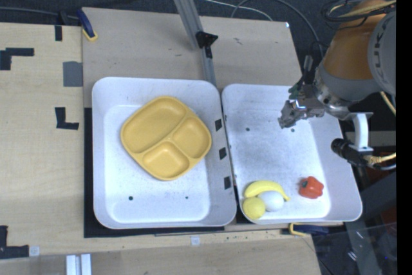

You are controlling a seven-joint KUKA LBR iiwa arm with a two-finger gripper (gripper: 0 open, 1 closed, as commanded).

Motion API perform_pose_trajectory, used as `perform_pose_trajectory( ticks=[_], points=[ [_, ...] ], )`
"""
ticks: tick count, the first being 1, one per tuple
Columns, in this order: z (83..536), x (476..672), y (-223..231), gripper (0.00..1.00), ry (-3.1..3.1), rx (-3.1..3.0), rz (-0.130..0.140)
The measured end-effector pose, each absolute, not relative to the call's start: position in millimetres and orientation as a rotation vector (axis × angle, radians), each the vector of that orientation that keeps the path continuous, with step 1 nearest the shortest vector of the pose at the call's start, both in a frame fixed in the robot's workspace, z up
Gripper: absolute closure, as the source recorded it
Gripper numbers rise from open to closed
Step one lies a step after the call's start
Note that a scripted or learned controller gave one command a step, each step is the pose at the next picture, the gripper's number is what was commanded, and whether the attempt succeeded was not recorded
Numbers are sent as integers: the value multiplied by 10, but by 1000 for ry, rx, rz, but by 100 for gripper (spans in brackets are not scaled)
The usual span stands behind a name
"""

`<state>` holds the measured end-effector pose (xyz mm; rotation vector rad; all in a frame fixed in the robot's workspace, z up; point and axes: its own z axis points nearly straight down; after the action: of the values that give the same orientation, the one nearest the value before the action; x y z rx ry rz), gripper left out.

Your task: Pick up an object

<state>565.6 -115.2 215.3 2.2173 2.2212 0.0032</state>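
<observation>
Hovering over the upper part of the right bin (335, 199), the pincer (291, 118) held nothing visible; whether it was open or closed could not be told. At that bin's near edge lay a banana (265, 188), a yellow ball (253, 207), a white ball (273, 201) and a red pepper (311, 187). A yellow divided plate (165, 137) sat in the left bin (103, 158).

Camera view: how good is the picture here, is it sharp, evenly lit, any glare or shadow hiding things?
Camera view: light is soft and even; the yellow divided plate and the right bin show no harsh glare; the picture is slightly soft overall, so the gripper reads as a dark blur; the small red pepper, banana and white ball stay distinguishable.
</observation>
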Motion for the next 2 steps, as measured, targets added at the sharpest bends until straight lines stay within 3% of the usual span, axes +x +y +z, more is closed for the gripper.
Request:
perform_pose_trajectory(
  ticks=[1,2],
  points=[
    [2714,5753,-1098,100,2221,2215,5],
    [2527,5798,-561,100,2230,2216,-1]
  ],
)
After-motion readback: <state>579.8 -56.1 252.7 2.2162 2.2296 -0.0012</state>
